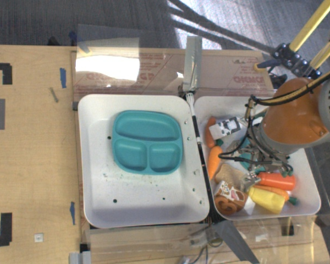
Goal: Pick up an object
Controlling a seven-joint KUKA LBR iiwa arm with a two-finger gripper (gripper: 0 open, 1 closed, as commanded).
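The arm [290, 120] reaches down into the right bin [311, 199]; whether its hand [259, 166] grips anything cannot be told. No writing is legible.

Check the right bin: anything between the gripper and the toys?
Nothing visible. The gripper hangs low in the right bin, right above the orange carrot and yellow toy; the wrist hides its fingertips. The teal plate lies apart in the left bin.

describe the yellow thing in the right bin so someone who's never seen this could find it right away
Start at the right white bin, the one crowded with toy food. Go to its near right corner, just below the orange carrot-like piece. The yellow item lies there on its side, the only plain yellow piece among orange and brown neighbours.
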